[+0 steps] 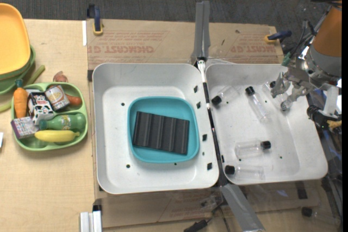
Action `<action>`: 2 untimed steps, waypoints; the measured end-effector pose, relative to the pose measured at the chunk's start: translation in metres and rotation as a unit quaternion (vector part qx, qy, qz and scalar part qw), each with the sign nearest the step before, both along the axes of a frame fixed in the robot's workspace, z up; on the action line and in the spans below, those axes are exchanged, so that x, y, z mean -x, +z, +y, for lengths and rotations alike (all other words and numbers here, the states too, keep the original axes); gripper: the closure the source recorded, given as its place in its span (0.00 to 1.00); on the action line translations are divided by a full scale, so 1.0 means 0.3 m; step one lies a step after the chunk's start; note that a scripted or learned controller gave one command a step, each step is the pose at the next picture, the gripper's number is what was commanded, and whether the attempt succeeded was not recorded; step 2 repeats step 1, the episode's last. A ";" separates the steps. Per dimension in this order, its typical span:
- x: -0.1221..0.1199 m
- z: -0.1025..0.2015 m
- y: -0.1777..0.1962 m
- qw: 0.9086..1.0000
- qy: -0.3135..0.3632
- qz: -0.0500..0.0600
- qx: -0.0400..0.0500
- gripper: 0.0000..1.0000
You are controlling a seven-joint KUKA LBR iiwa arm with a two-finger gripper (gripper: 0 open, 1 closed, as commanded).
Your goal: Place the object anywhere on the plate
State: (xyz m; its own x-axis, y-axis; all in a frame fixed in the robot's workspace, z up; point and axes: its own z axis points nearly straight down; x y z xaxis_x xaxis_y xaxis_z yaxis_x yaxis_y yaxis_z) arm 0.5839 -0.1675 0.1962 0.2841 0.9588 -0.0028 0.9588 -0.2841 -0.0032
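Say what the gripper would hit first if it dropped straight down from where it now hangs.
Probably the bare floor of the right bin. The gripper hangs near its right side, and the nearest clear vial lies a little to its left, though depth is hard to judge.

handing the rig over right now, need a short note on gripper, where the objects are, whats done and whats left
Gripper: over the right bin, upper right; nothing seen between its jaws.
Objects: four clear vials with black caps lie in the right bin, at.
Plate: teal, in the left bin, bearing a dark ridged block.
Done: no vial on the plate.
Left: grasp a vial and set it on the plate.
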 end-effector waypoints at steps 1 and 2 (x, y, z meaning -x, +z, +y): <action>0.000 0.000 0.000 1.000 0.000 0.000 0.000 0.00; 0.000 0.000 0.000 1.000 0.000 0.000 0.000 0.00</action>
